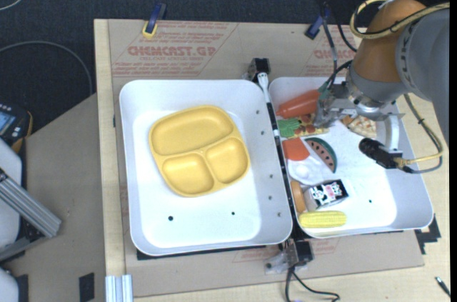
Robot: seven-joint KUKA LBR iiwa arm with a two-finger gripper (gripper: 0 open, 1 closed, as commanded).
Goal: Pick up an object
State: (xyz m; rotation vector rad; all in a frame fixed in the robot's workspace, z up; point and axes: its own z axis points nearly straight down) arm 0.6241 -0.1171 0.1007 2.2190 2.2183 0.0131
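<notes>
The right bin (400,204) holds several toy foods. An orange carrot-like piece (296,104) lies at the back left, with a green piece (288,127) just in front of it. A watermelon slice (323,153), a black-and-white carton (327,193) and a yellow corn cob (323,220) sit nearer the front. A pizza slice (363,126) lies at the back right. My gripper (330,109) is down in the back of this bin, between the carrot-like piece and the pizza slice, and the wrist hides its tip.
The left bin (143,208) carries a yellow divided plate (198,149). A black divider (273,129) runs between the bins. A black cable part (378,152) hangs off the arm over the right bin. Blue clamps (153,21) sit at the bench's back edge.
</notes>
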